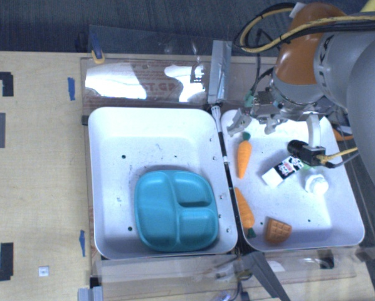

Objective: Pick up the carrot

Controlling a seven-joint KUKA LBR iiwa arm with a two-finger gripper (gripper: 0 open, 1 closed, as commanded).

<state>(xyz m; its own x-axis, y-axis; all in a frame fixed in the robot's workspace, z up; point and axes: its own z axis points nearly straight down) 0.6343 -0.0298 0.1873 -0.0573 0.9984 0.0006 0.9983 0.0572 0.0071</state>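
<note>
Two orange carrots lie in the right bin [338,231]. One carrot [243,158] lies upright near the bin's left wall. The other carrot [244,211] lies lower, along the same wall, with its green end toward the front. My gripper [254,124] hovers at the back left of the right bin, just above the upper carrot's top end. Its fingers [237,123] stand open with nothing between them.
A blue compartment plate [175,212] sits in the left bin [112,137]. The right bin also holds a brown waffle-like piece [277,229], a small black-and-white box [281,170] and a white bottle [315,183]. A metal divider [220,74] stands behind the bins.
</note>
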